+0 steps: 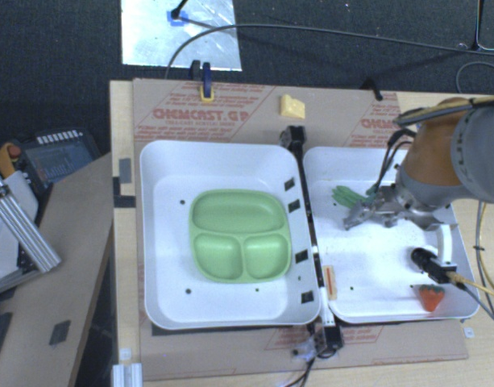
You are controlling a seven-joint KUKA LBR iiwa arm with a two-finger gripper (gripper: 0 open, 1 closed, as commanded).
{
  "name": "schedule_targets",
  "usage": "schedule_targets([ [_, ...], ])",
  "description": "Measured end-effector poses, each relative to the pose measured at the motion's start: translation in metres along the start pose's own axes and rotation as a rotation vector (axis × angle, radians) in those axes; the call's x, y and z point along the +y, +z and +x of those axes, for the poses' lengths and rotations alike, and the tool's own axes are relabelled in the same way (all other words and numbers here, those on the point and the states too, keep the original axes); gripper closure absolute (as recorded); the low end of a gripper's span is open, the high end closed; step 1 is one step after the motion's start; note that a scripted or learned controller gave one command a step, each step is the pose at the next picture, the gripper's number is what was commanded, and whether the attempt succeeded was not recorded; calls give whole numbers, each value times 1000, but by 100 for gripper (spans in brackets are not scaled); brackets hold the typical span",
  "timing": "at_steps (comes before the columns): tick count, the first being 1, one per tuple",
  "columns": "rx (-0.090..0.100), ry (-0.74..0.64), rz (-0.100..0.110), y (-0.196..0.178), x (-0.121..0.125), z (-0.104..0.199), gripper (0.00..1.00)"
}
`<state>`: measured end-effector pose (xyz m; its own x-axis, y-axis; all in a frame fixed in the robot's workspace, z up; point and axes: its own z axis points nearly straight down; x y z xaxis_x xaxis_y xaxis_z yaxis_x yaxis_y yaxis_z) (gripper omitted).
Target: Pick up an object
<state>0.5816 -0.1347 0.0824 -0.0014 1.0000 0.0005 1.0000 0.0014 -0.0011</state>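
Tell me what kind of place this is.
Likely a robotics lab pick-test bench: a grey arm reaching over two white bins, cardboard under them, loose cables, and a controller pendant on the side table.

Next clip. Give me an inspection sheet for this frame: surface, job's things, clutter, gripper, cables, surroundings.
Surface: two shallow white plastic bins, left bin and right bin, on a brown cardboard sheet.
Job's things: green three-compartment plastic tray in the left bin; green leafy toy, orange-red carrot-like toy and small orange stick in the right bin.
Clutter: yellow block on the cardboard.
Gripper: metal two-finger gripper low over the right bin, beside the leafy toy; open or shut unclear.
Cables: black cable across the dark floor.
Surroundings: handheld control pendant at left; shiny metal plate on the floor.
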Motion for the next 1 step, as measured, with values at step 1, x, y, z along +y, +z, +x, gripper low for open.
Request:
schedule_targets([
  [1, -1, 1, -3, -13, 1, -1, 100],
])
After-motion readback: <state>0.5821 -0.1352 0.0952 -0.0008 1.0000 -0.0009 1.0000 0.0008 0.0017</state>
